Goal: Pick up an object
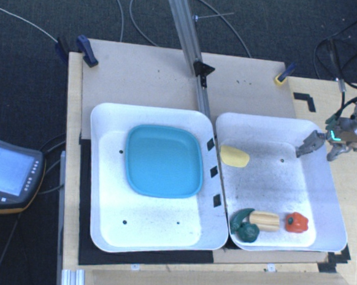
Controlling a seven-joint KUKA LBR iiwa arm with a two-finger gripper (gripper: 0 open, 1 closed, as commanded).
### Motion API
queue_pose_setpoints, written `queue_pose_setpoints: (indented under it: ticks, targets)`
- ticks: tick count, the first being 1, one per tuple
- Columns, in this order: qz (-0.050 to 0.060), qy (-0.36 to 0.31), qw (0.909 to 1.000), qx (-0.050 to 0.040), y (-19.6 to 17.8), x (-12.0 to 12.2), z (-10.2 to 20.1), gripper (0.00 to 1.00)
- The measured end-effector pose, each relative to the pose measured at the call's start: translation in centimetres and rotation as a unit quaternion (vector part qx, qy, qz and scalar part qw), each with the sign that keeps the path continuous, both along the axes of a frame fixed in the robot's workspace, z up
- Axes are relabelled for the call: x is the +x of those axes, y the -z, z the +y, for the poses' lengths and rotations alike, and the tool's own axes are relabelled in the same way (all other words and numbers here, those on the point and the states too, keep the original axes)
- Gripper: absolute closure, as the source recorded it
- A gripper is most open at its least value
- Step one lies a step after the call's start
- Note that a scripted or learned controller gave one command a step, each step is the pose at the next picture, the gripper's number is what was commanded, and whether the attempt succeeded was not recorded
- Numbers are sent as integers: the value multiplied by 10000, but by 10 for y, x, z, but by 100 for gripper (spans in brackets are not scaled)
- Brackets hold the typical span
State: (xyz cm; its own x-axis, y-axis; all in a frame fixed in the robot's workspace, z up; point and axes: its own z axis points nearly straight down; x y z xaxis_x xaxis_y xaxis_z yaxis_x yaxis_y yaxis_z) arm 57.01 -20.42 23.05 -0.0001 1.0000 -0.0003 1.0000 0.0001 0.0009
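My gripper [323, 149] hangs at the right rim of the right bin [274, 177], fingers spread open with nothing between them. In that bin a yellow lemon-shaped piece [234, 156] lies near the left wall, far to the left of the gripper. Along the bin's front edge sit a dark green vegetable [244, 225], a tan bread-like roll [264, 220] and a red pepper [296, 222], all well below the gripper in the view.
The left bin [107, 225] holds a blue square plate [164, 161]. A metal pole [188, 38] slants down to the divide between the bins. A teach pendant [7, 174] lies off the bench at the left, with cables on the dark floor.
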Motion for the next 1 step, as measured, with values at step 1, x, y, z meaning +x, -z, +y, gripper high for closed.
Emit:
queue_pose_setpoints:
  ticks: [1]
  targets:
    - [1, 0, 10000, 0, 0, 0, 0, 0]
